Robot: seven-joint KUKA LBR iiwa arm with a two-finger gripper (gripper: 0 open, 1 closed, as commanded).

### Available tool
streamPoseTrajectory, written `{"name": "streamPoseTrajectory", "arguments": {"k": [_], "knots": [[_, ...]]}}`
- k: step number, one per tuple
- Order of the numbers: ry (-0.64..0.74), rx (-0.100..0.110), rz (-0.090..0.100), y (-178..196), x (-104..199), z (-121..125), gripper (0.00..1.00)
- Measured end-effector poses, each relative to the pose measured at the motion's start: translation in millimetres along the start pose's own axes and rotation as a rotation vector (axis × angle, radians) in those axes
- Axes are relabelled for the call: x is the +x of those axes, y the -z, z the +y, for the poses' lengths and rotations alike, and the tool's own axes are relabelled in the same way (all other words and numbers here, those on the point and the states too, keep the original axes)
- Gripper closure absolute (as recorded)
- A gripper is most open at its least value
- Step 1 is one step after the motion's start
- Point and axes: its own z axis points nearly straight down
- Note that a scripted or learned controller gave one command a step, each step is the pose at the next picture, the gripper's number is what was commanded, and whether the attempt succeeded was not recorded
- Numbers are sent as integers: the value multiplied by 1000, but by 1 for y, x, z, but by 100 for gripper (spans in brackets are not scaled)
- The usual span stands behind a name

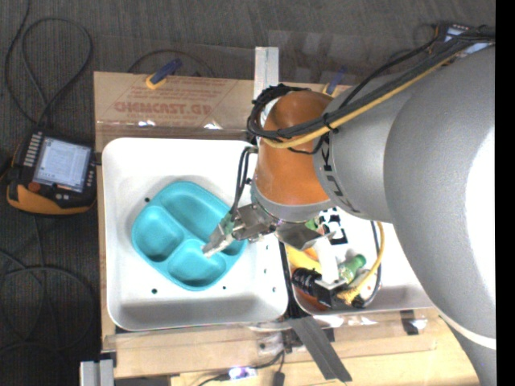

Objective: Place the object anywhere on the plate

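Leftmost, a pendant (50,171) with a lit screen lies on the floor (80,30). Printed cardboard (161,103) lies behind the bins. The left bin (125,167) holds a teal divided plate (173,227). The hand (216,244) hangs over the plate's right side, and a small green thing (232,229) shows at it, perhaps the object. Whether the hand is apart or clamped, I cannot tell. The arm (294,159) covers most of the right bin (394,294), where yellow-orange bits (302,258) peek out.

A robot lab: teach pendant (52,173), floor cables (22,59).
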Motion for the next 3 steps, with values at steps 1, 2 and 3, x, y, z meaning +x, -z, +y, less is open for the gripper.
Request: {"name": "streamPoseTrajectory", "arguments": {"k": [1, 2, 3], "knots": [[2, 7, 1, 6, 1, 0, 100], [153, -8, -2, 25, 93, 16, 100], [117, -24, 2, -73, 99, 35, 100]]}}
